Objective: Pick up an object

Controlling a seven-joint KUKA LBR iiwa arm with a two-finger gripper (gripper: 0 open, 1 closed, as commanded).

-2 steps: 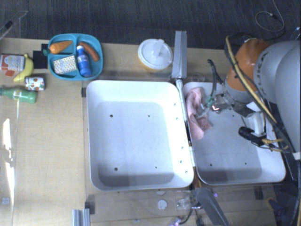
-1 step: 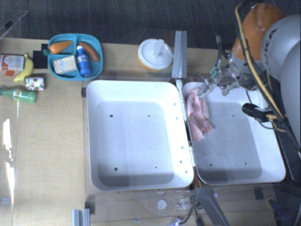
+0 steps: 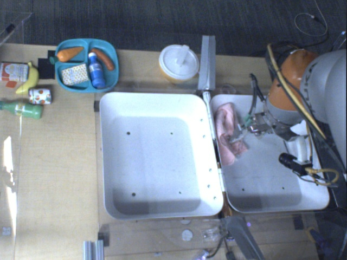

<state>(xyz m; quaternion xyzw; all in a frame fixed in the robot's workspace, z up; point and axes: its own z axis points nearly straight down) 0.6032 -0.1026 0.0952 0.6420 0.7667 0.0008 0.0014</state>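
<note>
Two white bins sit side by side on your wooden bench (image 3: pixel 54 161), and in the right bin (image 3: pixel 276 196) your gripper (image 3: pixel 238 135) reaches in from the right onto a crumpled pink cloth (image 3: pixel 226 131) by the left wall, fingers pressed into its folds, grip unclear.

— What carries everything here?
— A pale wooden bench (image 3: pixel 54 188). Two shallow white plastic bins sit side by side: the larger left bin (image 3: pixel 157 155), the right bin (image 3: pixel 276 194).
— And beyond them?
— A blue sectioned plastic tray (image 3: pixel 111 56), a round white lidded cup (image 3: pixel 179 63), a yellow banana (image 3: pixel 28 79), a small printed can (image 3: pixel 39 96), a green bottle (image 3: pixel 21 109) lying flat.
</note>
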